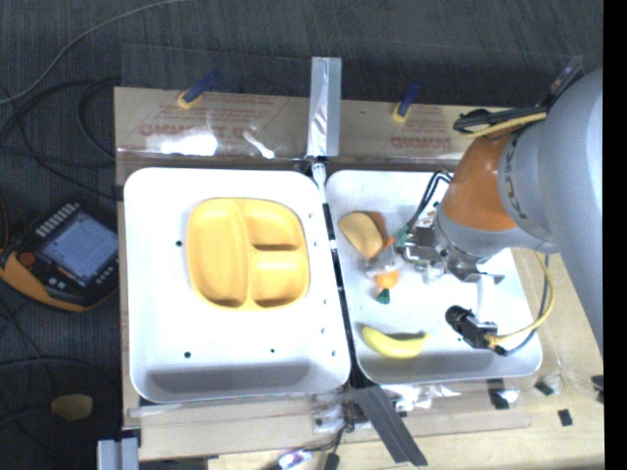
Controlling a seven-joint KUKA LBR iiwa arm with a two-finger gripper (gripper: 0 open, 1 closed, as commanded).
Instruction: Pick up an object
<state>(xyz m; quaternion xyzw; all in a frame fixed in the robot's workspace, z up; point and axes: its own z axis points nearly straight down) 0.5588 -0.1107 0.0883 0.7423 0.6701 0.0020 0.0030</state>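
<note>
The right bin holds three small things. A tan, bread-like wedge lies near its left wall. A small orange piece with a green tip sits just below that, and a yellow banana lies near the front wall. My gripper hangs low over the middle of this bin, right beside the tan wedge and just above-right of the orange piece. The grey wrist and its orange band cover the bin's right half.
The left bin carries a yellow divided tray. A black cable plug hangs off the arm over the right bin's front. A handheld control unit lies on the floor at the left. Two clips hold the back board.
</note>
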